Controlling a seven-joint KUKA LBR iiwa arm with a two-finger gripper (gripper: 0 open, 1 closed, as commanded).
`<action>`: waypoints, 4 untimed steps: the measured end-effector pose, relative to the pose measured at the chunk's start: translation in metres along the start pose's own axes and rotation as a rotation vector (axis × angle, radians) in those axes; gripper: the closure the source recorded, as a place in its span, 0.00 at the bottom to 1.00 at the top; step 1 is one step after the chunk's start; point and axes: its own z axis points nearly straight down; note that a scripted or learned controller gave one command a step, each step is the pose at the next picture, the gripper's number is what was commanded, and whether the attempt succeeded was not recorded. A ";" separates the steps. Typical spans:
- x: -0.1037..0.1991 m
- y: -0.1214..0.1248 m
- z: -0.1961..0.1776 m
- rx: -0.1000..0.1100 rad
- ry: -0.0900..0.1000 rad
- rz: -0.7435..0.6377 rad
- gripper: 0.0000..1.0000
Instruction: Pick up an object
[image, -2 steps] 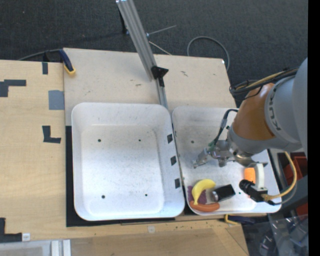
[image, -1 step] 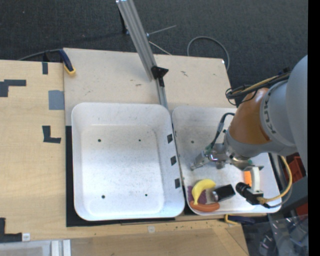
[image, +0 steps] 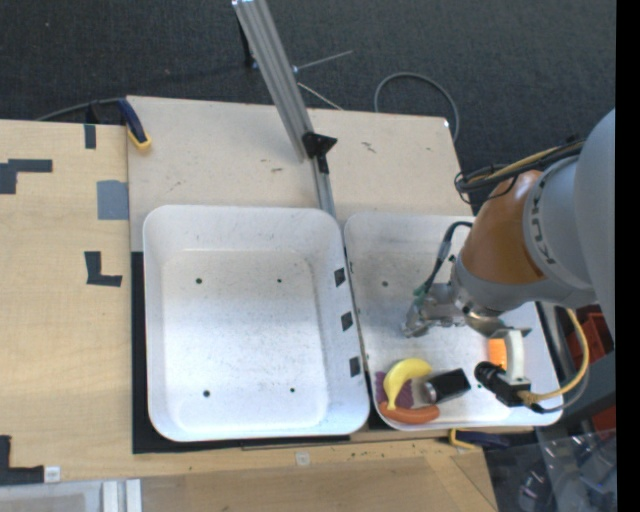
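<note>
My gripper (image: 420, 321) hangs low over the middle of the right bin (image: 390, 250), above bare bin floor. At the bin's front edge lies a yellow banana (image: 404, 377), just below and slightly left of the gripper. A red-orange object (image: 412, 411) rests against the front rim beneath the banana. A small black block (image: 447, 385) lies right of the banana. I see nothing held by the gripper.
The left bin (image: 240, 320) is a wide white tray beside the right one. A grey metal rail (image: 285, 90) slants down from the top to the gap between the bins. The arm's orange band (image: 500, 240) covers the right bin's right side.
</note>
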 end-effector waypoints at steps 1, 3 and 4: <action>0.007 -0.002 -0.045 -0.004 0.000 0.000 1.00; 0.007 -0.006 -0.151 -0.005 -0.001 0.001 1.00; 0.065 0.000 -0.153 -0.001 0.002 -0.005 1.00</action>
